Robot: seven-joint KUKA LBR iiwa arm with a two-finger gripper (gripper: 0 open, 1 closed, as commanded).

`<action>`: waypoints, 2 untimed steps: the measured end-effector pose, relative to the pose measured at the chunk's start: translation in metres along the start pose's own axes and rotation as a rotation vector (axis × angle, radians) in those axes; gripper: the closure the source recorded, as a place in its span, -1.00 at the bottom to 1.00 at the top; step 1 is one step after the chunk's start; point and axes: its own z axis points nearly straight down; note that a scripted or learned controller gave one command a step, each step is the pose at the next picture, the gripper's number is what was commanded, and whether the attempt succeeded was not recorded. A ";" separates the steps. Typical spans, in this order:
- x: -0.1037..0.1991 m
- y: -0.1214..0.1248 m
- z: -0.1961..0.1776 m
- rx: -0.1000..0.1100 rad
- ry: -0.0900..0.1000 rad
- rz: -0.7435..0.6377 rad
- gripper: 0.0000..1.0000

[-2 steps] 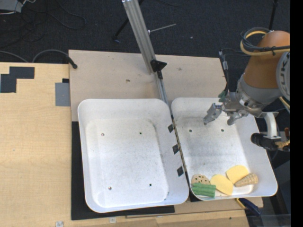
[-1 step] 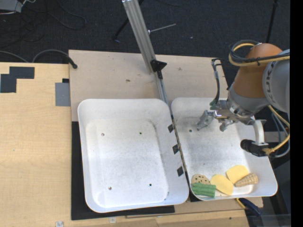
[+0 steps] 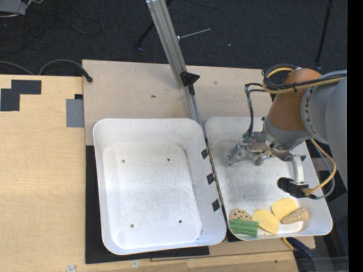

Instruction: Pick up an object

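**Toy food lay below the fingers, toward the bin's near edge**

Starting at your left, the left bin (image 3: 150, 186) had nothing in play for this pick; it sat just beside the right bin (image 3: 238, 174), the two touching along their shared edge on the bench (image 3: 130, 89).

Moving right, you would have found every candidate object clustered along the near rim of the right bin. Leftmost was a green piece (image 3: 245, 227), lying with its long axis roughly left to right, touching a brown spotted cookie-like piece (image 3: 240, 215) just above it. Next came a yellow rounded piece (image 3: 266, 220), then a second yellow piece (image 3: 283, 207) slightly higher, and a tan ridged cone (image 3: 296, 215) pointing toward the right rim. They sat packed together, several touching.

The gripper (image 3: 249, 153) hung over the upper middle of the right bin, with the grey arm and its orange band coming in from the right. Its fingers looked spread apart with nothing between them, though the slanted view made the gap hard to read.

The relation that mattered to you: the cluster lay well apart from the fingers, toward the camera and a little to the right. In my judgement the nearest targets were the cookie-like piece and the yellow rounded piece, and the crowding risked a grip catching two at once.
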 end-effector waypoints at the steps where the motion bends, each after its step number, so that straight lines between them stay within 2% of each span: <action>1: -0.002 0.001 -0.014 -0.006 -0.001 0.006 1.00; 2: -0.011 -0.001 -0.072 -0.012 -0.003 0.002 1.00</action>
